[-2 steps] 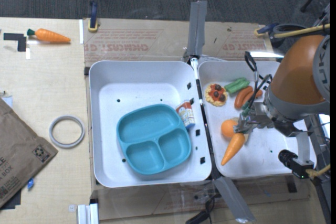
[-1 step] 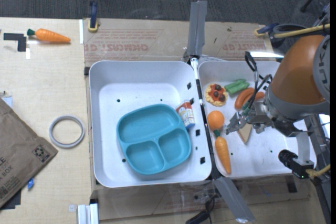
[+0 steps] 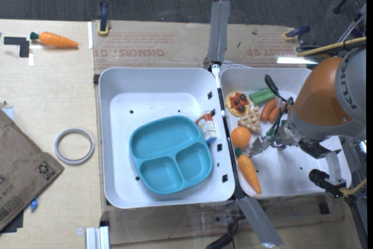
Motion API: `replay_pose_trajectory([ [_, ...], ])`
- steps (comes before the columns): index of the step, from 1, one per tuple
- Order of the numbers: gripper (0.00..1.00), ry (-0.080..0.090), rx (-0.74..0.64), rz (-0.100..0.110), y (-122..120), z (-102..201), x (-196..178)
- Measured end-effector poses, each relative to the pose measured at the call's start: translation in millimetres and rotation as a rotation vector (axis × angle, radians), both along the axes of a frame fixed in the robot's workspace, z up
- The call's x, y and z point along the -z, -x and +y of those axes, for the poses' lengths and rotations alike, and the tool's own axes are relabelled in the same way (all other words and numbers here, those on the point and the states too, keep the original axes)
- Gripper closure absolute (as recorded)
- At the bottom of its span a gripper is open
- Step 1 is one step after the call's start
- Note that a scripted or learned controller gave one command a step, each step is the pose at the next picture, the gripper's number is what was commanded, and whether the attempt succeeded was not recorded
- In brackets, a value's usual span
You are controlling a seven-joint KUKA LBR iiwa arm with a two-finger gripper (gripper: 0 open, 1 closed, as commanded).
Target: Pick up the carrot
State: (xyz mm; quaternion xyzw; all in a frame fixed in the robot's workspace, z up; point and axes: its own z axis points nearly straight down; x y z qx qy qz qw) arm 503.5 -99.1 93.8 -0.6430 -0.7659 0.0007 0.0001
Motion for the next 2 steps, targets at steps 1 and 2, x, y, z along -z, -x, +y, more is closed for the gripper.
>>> replay_pose_trajectory([
  [1, 0.00, 0.014, -0.396, -0.022, 20, -7, -3],
  [2, 0.00, 0.000, -0.593, -0.002, -22, -1, -2],
])
